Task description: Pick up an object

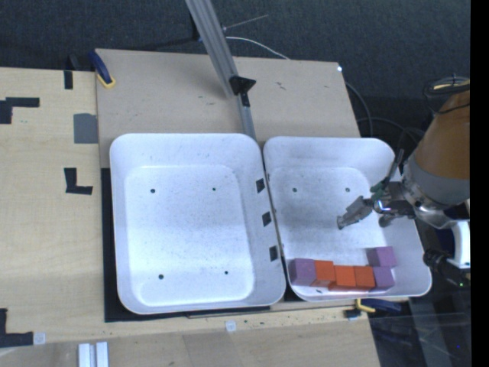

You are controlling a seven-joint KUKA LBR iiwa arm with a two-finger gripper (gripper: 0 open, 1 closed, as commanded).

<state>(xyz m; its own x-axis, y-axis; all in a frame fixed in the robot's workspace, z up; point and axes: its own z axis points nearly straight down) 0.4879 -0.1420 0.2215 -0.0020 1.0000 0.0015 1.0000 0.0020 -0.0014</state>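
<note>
Two shallow white plastic bins sat side by side — the left bin [187,220] and the right bin [336,167]. Along the right bin's near wall lay five small blocks: three purple foam blocks [304,271] [382,256] [384,277] and two orange ones [325,272] [357,277], their row running left to right. The grey two-finger gripper [353,214] hovered above the bin floor, pointing left — whether spread or closed could not be told.
</note>
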